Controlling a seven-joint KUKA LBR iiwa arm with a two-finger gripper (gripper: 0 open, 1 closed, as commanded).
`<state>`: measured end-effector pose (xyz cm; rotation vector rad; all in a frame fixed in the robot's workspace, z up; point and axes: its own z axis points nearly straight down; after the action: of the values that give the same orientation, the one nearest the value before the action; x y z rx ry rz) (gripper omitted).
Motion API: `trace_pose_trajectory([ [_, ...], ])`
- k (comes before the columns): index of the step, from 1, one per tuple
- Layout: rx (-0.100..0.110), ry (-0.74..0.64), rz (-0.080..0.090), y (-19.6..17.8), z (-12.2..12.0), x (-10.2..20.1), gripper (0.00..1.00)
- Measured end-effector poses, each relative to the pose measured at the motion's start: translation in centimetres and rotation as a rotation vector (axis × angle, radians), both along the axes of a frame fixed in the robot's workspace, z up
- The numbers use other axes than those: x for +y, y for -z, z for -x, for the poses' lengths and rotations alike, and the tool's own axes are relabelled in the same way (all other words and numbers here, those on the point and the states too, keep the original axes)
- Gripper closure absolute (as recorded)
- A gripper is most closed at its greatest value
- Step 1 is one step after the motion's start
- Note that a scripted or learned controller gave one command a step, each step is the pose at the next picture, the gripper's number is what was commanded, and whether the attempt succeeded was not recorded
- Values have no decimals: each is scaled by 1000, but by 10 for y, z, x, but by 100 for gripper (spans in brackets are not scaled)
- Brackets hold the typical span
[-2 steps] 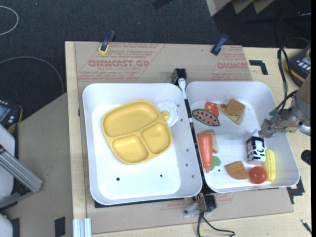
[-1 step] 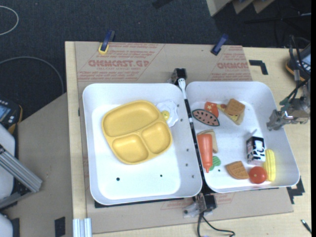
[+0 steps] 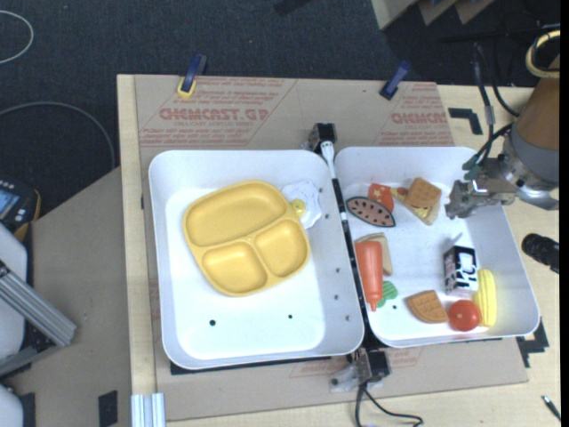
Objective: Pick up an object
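A brown board on dark carpet carried 2 white bins: the left bin [image 3: 169, 265] with a yellow divided plate [image 3: 244, 249], the right bin [image 3: 524, 301] with toy food. The gripper [image 3: 468, 197] hung over the right bin's far right side; whether it was apart or together could not be told. Below it lay a black-and-white carton [image 3: 460, 269], with a banana [image 3: 487, 298] and tomato [image 3: 463, 315] lower still. A carrot [image 3: 370, 268] lay well to its left.
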<state>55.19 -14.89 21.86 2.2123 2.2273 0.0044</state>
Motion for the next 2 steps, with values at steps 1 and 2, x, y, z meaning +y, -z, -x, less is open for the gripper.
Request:
trace_pose_trajectory([
  [1,-1,1,0,-10,-25,41,100],
  [2,-2,0,0,-19,-58,87,100],
])
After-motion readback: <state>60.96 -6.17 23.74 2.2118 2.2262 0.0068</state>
